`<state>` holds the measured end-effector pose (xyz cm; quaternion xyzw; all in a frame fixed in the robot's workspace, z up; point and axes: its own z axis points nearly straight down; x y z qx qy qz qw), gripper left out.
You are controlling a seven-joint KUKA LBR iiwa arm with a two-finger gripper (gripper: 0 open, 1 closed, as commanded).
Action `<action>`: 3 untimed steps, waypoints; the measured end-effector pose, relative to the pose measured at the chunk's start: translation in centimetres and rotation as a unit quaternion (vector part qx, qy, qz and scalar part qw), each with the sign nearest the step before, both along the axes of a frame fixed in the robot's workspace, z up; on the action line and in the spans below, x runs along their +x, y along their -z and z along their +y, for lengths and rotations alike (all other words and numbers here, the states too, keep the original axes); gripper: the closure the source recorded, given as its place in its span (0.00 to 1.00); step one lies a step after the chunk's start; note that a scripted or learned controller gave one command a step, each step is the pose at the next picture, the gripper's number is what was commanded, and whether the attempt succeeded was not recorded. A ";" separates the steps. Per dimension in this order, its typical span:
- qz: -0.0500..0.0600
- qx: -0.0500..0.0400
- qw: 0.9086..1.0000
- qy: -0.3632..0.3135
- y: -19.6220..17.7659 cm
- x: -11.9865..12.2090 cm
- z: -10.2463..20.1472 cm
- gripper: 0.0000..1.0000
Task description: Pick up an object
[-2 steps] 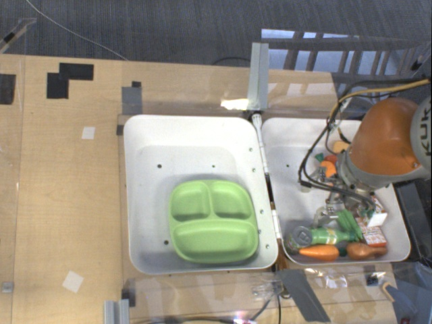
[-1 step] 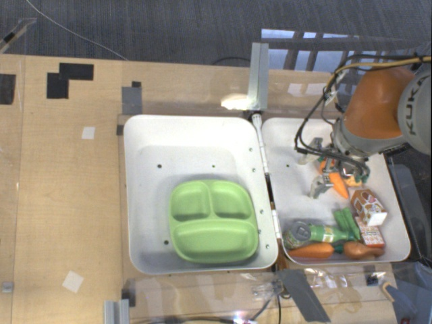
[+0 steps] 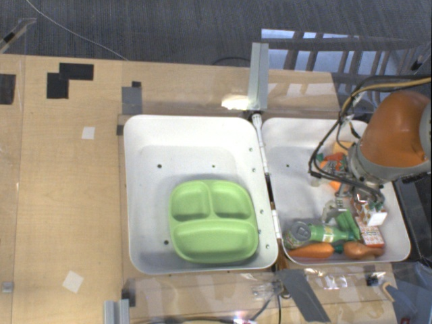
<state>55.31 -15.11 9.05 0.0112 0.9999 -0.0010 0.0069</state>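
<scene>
Two white bins [image 3: 196,130]: one green tray [image 3: 212,220], one bottle [image 3: 317,234], two carrots [image 3: 310,251].

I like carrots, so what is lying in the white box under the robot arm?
The right bin holds two orange carrot-like pieces, a green bottle and a small red-and-white box along its near edge. The arm covers the bin's far right part, so anything there is hidden.
</scene>
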 end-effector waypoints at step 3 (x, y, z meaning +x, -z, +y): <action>-0.010 0.000 1.000 0.011 -1.5 5.0 1.7 1.00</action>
